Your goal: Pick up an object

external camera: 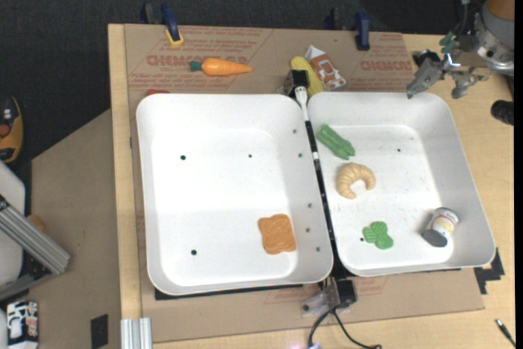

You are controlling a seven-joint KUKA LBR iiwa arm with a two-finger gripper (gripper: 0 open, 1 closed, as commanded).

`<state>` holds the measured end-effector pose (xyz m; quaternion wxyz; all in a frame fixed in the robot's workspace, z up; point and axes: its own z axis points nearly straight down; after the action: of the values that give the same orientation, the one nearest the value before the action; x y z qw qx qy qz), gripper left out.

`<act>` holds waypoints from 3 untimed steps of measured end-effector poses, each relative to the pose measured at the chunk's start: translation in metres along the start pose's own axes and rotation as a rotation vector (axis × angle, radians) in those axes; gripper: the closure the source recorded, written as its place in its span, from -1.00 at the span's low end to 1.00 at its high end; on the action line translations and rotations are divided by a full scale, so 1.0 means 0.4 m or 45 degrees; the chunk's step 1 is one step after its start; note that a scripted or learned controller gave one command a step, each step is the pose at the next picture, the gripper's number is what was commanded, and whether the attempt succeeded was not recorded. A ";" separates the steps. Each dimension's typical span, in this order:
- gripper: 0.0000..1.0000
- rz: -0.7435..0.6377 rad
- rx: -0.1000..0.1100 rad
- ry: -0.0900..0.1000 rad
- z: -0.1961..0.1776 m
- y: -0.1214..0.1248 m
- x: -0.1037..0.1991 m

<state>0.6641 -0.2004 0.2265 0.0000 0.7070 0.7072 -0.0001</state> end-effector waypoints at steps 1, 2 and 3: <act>1.00 -0.001 -0.005 -0.003 -0.029 0.002 -0.001; 1.00 -0.006 -0.024 -0.005 -0.375 0.000 0.078; 1.00 -0.006 -0.021 -0.004 -0.656 -0.024 0.178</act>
<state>0.6546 -0.1292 0.4889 0.0069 0.7052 0.7089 0.0047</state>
